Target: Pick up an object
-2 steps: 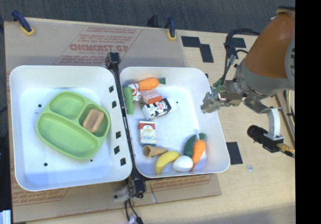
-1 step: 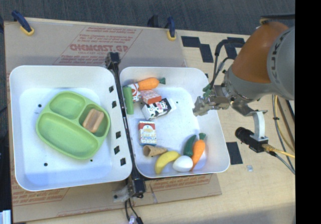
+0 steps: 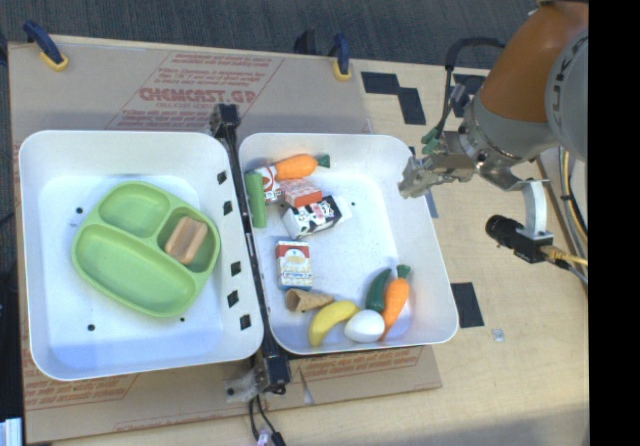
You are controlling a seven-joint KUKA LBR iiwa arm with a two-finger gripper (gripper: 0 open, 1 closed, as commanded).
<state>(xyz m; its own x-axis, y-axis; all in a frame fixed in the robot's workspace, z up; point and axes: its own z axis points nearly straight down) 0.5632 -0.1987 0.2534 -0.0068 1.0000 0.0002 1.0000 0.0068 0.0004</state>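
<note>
My gripper [image 3: 413, 182] hangs over the right rim of the right bin [image 3: 425, 234], with nothing seen between its fingers. In that bin lie a carrot [image 3: 295, 167], a green stick [image 3: 257, 199], a red-and-white packet [image 3: 298, 194], a small black-and-white carton [image 3: 313, 216], a juice box [image 3: 293, 265], a cone [image 3: 303, 300], a banana [image 3: 331, 321], a white egg [image 3: 364, 326], a second carrot [image 3: 396, 300] and a dark green vegetable [image 3: 377, 288]. The left bin [image 3: 50, 334] bears a green divided plate [image 3: 140, 249] with a brown bread piece [image 3: 185, 238] in one compartment.
The bins sit on a cardboard sheet [image 3: 200, 84] held by blue and yellow clamps [image 3: 45, 46] at the back. The bench to the right of the bins carries black tape marks [image 3: 465, 304]. The arm's grey body with its orange band [image 3: 530, 54] fills the upper right.
</note>
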